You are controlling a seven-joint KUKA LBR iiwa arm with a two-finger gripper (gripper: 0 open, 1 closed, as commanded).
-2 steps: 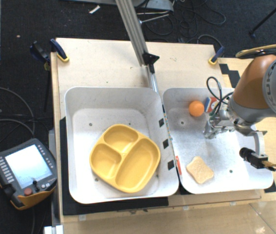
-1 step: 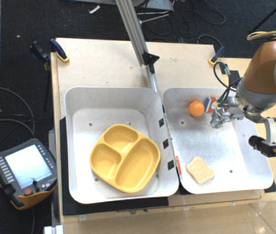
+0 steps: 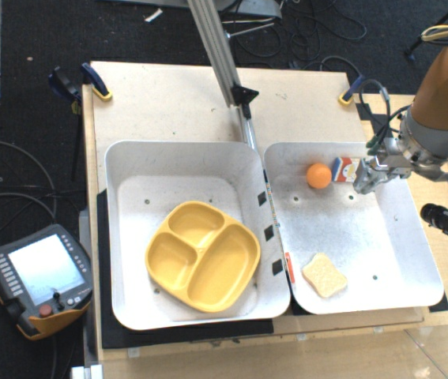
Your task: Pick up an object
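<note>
- Off the bench at the far left, a teach pendant (image 3: pixel 40 279) with a pale screen lies on the dark floor.
- The left bin (image 3: pixel 129 164) holds a yellow divided plate (image 3: pixel 202 255), three compartments, sitting toward the bin's near side.
- A grey metal pole (image 3: pixel 217 42) slants down from the top and ends at the seam between the two bins.
- In the right bin (image 3: pixel 401 235), a slice of toast-like foam (image 3: pixel 324 275) lies flat near the front edge.
- Further back in that bin sits an orange ball (image 3: pixel 318 175), just beside a small red, white and blue carton (image 3: pixel 343 169).
- The gripper (image 3: pixel 366 181) hangs low over the right bin's back right part, close against the carton's right side; from here I cannot tell how wide it stands or whether it has hold of anything.
- Above it, the arm (image 3: pixel 443 93) comes in from the right, with its orange band.
</note>
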